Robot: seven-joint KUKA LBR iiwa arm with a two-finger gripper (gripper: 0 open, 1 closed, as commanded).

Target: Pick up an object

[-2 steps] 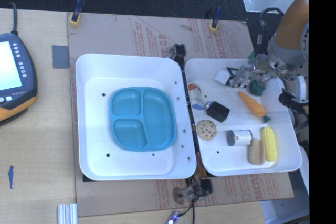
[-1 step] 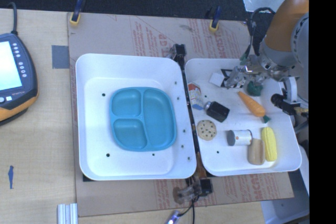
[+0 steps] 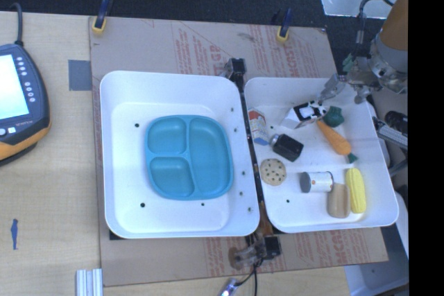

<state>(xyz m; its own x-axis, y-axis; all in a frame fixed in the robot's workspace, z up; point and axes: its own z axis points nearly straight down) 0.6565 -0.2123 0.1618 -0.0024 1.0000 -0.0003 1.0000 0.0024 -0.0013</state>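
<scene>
Partly, the grey arm with its orange band [image 3: 394, 24] is being cut off at the right edge, so most of its body is hard to make out. Its gripper [image 3: 340, 83] is hanging over the far right corner of the right shallow white bin [image 3: 378, 211], and whether the jaws are standing wide or narrow cannot be told; nothing is showing between them.

Both bins are sitting on a brown cardboard sheet [image 3: 208, 45] that is lying on a pale wooden worktop [image 3: 48, 204], with two yellow-and-blue clamps at its far edge. Dark floor is showing beyond. A grey-and-orange handheld control pendant [image 3: 17, 100] is resting at the left, partly cut off.

The left shallow white bin [image 3: 121, 218] is carrying a blue divided plastic plate [image 3: 189, 156].

In the right bin, a small black-and-white toy [image 3: 309, 111] is lying just beside the gripper, near an orange toy carrot [image 3: 335, 137]. Further along are lying a black block [image 3: 287, 146], a round speckled cookie [image 3: 272, 171], a small white-and-red can [image 3: 257, 125], a grey-capped white cylinder [image 3: 316, 181], a tan wooden piece [image 3: 338, 202] and a yellow toy corn cob [image 3: 356, 189].
</scene>
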